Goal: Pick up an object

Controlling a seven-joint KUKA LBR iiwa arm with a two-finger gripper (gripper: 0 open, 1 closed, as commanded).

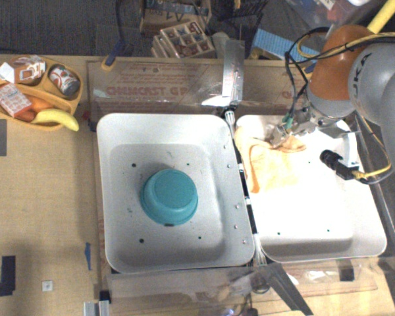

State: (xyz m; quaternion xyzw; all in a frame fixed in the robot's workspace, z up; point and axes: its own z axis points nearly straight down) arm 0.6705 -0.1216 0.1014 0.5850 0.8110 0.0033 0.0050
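I note the gripper at the right bin's far edge, grasping an orange cloth, teal bowl in the neighbouring bin

A bulky grey arm with rounded, smooth casing is seen, part of a dark maker's lettering showing on its shell. A glossy orange band is wrapped above the wrist. Black and yellow cables are looped beside the band, and a small black plug is hung on a yellow lead below.
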